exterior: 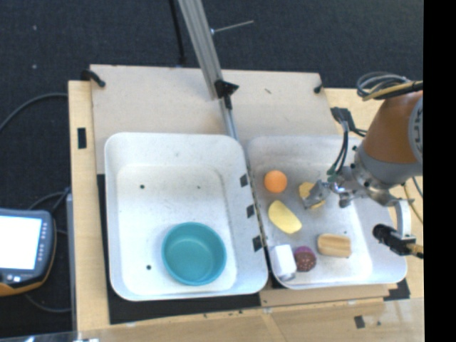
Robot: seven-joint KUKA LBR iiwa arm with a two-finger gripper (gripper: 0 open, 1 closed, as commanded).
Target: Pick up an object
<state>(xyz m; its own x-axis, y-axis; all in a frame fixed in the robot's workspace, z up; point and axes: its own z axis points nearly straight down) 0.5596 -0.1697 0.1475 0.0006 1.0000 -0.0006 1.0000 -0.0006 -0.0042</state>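
1. Hand (315, 199) sits low in the right bin (356, 148), at the end of the grey wrist that comes in from 3 o'clock. Tips point toward 9 o'clock.
2. Hand state: cannot tell, the tips are too small and blurred to read.
3. Nearest thing: small yellow piece (307, 189), touching or just beside the tips, at about 10 o'clock from the hand. Cannot tell whether it is between the tips or only next to them, so no grip claimed.
4. Next out: yellow banana-like piece (284, 217), at 8 o'clock from the hand, near but apart. Its long axis runs roughly 10 to 4 o'clock.
5. Orange ball (276, 182), at 10 o'clock, just past the small yellow piece.
6. Tan wooden block (334, 245), at 5 o'clock from the hand, long axis about 9 to 3.
7. Farther: dark red ball (306, 259) and white block (284, 261), touching or nearly so, at the bin's lower-left corner, about 7 o'clock.
8. Farthest: teal bowl (194, 253) in the left bin (142, 155), well apart, at 8 o'clock.
9. Judgement: the small yellow piece is the likely target; the move turns on it lying right at the tips on the 10 o'clock side.
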